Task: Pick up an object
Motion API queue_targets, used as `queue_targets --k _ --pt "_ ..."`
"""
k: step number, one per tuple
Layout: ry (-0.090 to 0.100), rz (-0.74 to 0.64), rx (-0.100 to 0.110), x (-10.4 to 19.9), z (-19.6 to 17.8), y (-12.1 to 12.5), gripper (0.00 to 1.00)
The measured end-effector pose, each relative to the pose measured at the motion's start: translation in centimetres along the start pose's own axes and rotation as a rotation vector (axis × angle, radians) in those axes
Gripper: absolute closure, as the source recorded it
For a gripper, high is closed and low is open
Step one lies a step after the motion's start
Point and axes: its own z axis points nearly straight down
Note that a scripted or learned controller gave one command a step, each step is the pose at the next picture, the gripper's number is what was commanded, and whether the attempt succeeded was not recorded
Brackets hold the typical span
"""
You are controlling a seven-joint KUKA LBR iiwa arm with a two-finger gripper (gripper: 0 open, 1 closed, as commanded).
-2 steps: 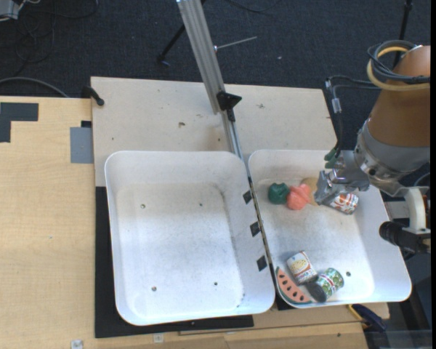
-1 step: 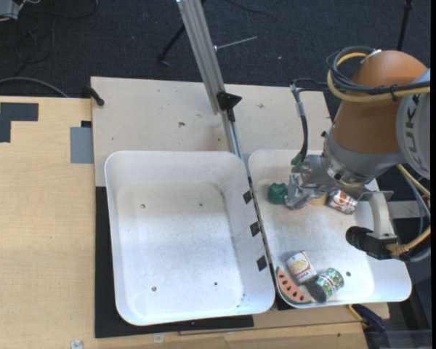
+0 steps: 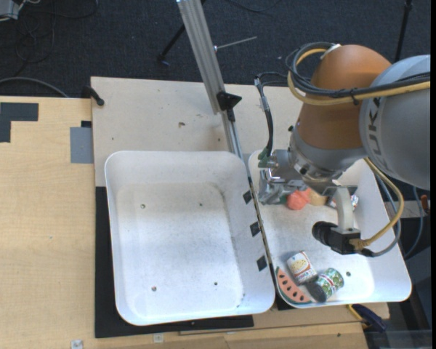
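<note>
Grey arm (image 3: 363,122) bent over right bin (image 3: 392,282) | gripper (image 3: 276,184) near orange object (image 3: 298,200)

Gripper (image 3: 275,184) low in right bin (image 3: 392,286) beside orange object (image 3: 298,200).

One camera hangs above the table (image 3: 36,195) and looks down on it at a slant, not straight overhead. It faces across the two white bins, so the left bin (image 3: 123,195) lies broad and whole in the middle of the view, while the right bin (image 3: 392,286) runs toward the right edge. The dark floor beyond the table's far edge fills the top strip. The camera sits at a middling height: both bins fit in, with part of the wooden table at the left. The arm (image 3: 349,100) comes in from the right, bulking large and covering much of the right bin's far end.
</note>
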Motion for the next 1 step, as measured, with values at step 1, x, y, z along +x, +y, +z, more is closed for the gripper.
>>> queue_targets --k 1 --pt "0.000 0.001 0.003 5.20 1.59 0.50 1.00"
